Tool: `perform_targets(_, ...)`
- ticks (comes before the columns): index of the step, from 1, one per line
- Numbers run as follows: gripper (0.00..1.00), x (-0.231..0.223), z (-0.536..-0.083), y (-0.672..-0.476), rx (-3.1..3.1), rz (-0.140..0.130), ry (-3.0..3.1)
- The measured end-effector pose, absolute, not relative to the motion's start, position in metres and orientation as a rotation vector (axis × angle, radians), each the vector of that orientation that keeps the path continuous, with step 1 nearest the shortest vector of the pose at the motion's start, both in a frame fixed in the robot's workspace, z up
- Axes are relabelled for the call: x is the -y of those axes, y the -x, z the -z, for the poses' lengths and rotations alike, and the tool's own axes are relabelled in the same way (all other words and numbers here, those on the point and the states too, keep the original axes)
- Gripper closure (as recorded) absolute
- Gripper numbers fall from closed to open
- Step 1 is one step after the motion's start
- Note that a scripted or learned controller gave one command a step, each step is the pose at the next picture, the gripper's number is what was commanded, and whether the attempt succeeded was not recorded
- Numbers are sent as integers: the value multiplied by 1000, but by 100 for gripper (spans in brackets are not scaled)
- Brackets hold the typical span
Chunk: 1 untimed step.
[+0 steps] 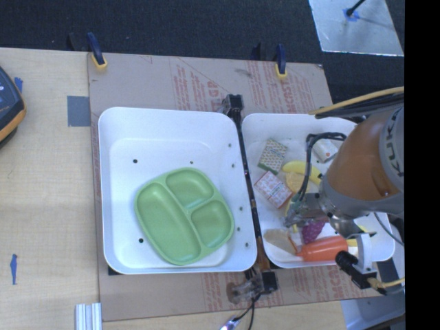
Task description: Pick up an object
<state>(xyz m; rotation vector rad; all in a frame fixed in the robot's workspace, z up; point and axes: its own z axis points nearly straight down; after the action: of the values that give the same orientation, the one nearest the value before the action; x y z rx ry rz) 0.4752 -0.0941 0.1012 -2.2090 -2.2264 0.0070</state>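
The right bin (256, 184) holds a jumble of small items: a green-patterned packet (273, 155), a pink-patterned packet (273, 189), a yellow banana-like piece (300, 172), a purple item (313, 229), an orange carrot-shaped toy (322, 249) and a beige piece (278, 239). My gripper (304, 218) is low in this bin, just above the purple item and the orange toy. The grey and orange wrist (361, 163) hides much of the bin's right side. Whether anything is between the fingers is hidden.
The left bin (117, 136) carries a green divided plate (183, 215) in its lower middle. Blue clamps (96, 50) hold the cardboard base at the back. A dark device (9, 105) lies at the bench's left edge.
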Motion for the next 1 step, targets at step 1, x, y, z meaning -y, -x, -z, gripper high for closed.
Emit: perform_targets(1, 0, 94, -101, -475, 2227, -7, 2209)
